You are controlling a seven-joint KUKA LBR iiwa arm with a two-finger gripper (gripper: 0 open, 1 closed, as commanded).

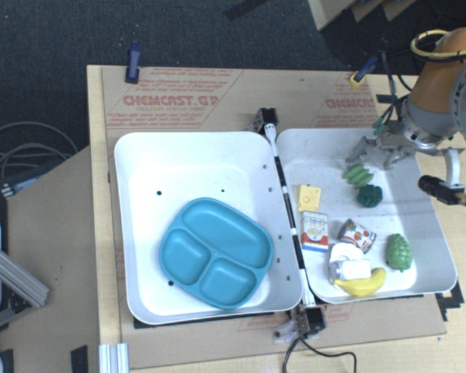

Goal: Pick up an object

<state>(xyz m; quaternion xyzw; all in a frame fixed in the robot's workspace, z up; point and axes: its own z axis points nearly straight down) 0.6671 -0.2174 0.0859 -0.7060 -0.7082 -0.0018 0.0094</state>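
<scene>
While the arm (439, 84) reaches in over the far right corner of the right bin (435, 231), its hand (373, 152) hangs low just above the bin floor, beside a light green pod (357, 174). The grey fingers look spread apart, and nothing shows between them; the pod lies just in front of the hand, whether touching or not cannot be told. Taking the right bin as the landmark: a dark green piece (370, 196) sits just nearer than the pod, near the bin's middle. A yellow card (310, 197) lies by the bin's left wall, and a small red, white and blue box (315, 232) lies just nearer than it, along the same wall. A crumpled packet (359, 236) sits in the bin's middle, a white cup (345, 259) just nearer, and a banana (362, 284) touches the cup at the near wall. A knobbly green fruit (399, 252) lies toward the bin's right wall. The left bin (140, 177), touching the right bin on its left, holds a blue tray (214, 252) with three compartments. Both bins rest on the bench (217, 99).
</scene>
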